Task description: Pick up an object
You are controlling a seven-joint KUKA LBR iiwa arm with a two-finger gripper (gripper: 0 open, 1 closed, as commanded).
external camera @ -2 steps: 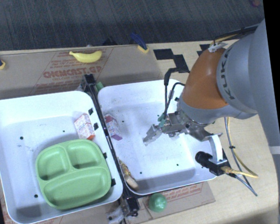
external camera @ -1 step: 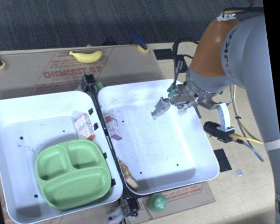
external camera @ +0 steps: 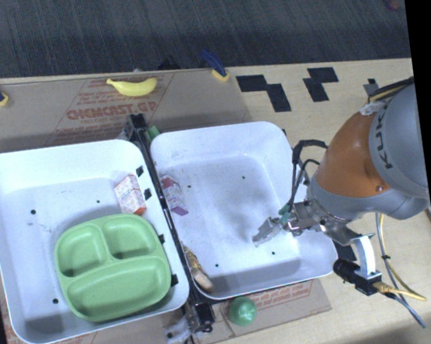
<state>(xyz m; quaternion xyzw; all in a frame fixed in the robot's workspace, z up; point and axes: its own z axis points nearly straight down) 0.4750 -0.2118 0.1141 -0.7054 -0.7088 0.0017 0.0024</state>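
Reaching into the right bin (external camera: 274,140), the pincer (external camera: 264,232) hovers low over bare floor, fingers apparently together and gripping nothing. Nearest candidate, a small pink packet (external camera: 173,196), lies well leftward against the left wall, long axis roughly front-to-back.

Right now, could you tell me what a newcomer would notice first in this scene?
Probably the big green divided tray filling the lower part of the left bin. Next, the arm's orange band at right, its gripper low over the right bin. A yellow banana lies above the bins.
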